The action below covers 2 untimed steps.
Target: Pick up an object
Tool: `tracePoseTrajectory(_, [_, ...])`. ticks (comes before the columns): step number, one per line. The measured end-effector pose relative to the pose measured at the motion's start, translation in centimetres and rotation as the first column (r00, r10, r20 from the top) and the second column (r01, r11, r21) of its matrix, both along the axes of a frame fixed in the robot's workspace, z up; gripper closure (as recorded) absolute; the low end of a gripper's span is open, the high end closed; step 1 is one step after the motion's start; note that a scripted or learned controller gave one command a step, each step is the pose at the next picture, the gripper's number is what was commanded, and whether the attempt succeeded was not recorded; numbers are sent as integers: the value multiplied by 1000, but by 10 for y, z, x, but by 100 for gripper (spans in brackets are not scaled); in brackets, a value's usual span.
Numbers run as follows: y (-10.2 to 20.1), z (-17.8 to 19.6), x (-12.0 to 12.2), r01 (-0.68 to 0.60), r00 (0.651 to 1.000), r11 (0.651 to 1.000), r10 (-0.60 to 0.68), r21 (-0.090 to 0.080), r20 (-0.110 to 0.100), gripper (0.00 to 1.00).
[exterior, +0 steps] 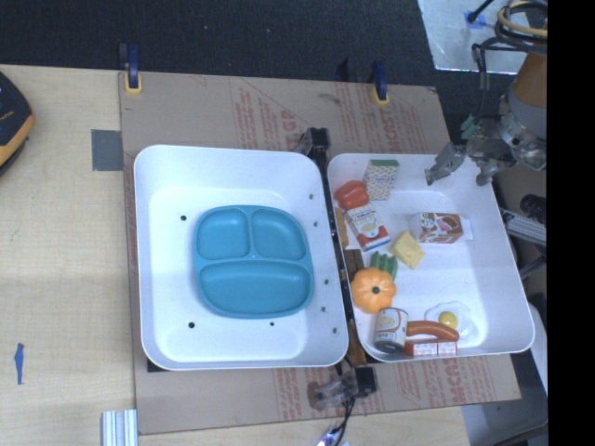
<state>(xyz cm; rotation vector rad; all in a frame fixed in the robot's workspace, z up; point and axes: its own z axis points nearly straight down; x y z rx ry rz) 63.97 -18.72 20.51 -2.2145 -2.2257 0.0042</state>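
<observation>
Objects for picking lie scattered in your right bin (pixel 502 277): a round orange pumpkin (pixel 374 288) with a dark stem sits by the bin's left wall, a pale yellow cheese wedge (pixel 406 249) lies near the middle, and a brown-and-white carton (pixel 440 228) lies flat just right of it. You also have a red tomato-like piece (pixel 350 193) and a small green-topped box (pixel 380 177) toward the far left corner. Your left bin (pixel 149 249) holds a smooth blue plate (pixel 253 259) with three moulded compartments. Your gripper (pixel 459 162) hangs over the right bin's far right corner, its two dark fingers spread apart, pinching nothing.
</observation>
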Motion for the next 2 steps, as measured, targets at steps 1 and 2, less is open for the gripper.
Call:
tracePoseTrajectory(1, [78, -83, -46, -5, 1000, 1000, 5, 5, -11, 0])
tracePoseTrajectory(2, [95, -111, 7, -3, 1000, 1000, 3, 0, 1, 0])
